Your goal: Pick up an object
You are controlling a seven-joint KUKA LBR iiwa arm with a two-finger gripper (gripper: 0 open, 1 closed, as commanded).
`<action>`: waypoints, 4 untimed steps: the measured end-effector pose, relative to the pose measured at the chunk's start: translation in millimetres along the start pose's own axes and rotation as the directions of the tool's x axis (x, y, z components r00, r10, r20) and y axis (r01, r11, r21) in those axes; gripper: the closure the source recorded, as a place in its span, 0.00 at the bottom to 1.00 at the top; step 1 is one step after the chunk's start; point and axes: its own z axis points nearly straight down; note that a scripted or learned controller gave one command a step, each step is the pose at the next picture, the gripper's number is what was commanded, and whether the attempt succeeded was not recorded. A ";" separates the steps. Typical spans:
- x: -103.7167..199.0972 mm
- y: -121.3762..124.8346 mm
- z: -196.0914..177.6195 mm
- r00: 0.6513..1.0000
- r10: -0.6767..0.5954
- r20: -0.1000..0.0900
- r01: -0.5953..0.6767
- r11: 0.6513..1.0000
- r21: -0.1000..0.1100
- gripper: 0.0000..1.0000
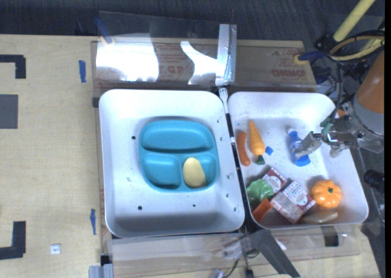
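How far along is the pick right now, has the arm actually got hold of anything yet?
Done: the arm has reached into the right bin, with the gripper beside the small blue object. In hand: nothing visibly lifted; whether it grips the blue object cannot be told. Left: the grasp and lift. The carrot, pumpkin and snack packet lie untouched, and the yellow potato sits in the blue tray.

Light wood bench (49, 167) carries two white bins side by side, left bin (116, 167) and right bin (351, 176), touching.
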 end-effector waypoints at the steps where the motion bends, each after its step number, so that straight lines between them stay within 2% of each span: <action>1: -5.1 63.9 120.2 0.992 -0.125 0.003 0.125 0.992 -0.005 0.00; 2: -5.6 64.1 112.0 0.992 -0.122 0.002 0.122 0.992 -0.005 1.00; 3: 19.0 80.3 40.7 0.939 -0.345 0.006 0.345 0.939 -0.008 1.00; 4: 68.3 121.0 -5.1 0.988 -0.153 0.002 0.153 0.988 -0.007 1.00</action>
